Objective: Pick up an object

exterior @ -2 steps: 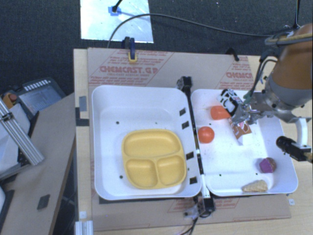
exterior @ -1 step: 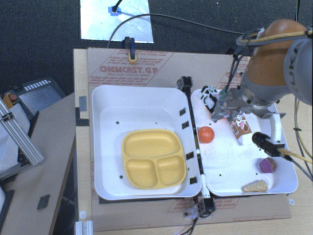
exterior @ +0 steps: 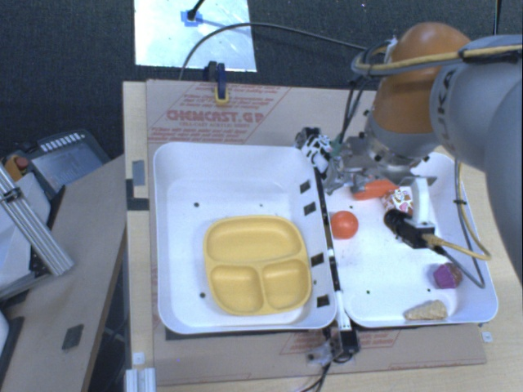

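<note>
My gripper [exterior: 341,172] hangs low over the far left part of the right bin [exterior: 384,288], close to the wall between the two bins. A black-and-white toy [exterior: 315,147] sits just to its left at the far end of that wall. An orange carrot-shaped piece [exterior: 376,189] lies right beside the gripper on its right. A red-orange ball [exterior: 344,224] rests a little nearer the front. A small red-and-white item [exterior: 401,198] lies next to the carrot piece.
The left bin [exterior: 184,186] holds a yellow divided plate [exterior: 257,264]. Toward the right bin's front right lie a purple item [exterior: 445,276] and a tan wedge [exterior: 426,309]. The arm covers the right bin's far right corner.
</note>
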`<state>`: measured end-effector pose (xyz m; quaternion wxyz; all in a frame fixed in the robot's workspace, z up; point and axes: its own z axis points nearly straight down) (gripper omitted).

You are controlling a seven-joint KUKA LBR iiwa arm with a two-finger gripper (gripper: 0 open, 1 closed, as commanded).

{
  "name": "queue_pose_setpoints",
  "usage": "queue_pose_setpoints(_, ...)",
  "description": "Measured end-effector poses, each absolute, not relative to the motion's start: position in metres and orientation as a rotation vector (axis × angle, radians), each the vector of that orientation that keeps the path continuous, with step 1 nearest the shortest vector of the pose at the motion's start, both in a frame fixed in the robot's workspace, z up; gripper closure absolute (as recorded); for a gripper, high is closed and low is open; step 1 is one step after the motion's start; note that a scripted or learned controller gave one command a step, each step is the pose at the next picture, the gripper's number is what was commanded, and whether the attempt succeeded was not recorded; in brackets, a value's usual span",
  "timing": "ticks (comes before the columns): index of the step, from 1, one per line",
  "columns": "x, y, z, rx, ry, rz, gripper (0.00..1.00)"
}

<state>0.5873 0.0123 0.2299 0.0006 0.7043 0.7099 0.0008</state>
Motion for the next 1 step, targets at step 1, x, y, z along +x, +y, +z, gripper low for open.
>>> queue_pose_setpoints(1,0.6059,0.0612,0.2184,2.211,2.231,0.004,1.0)
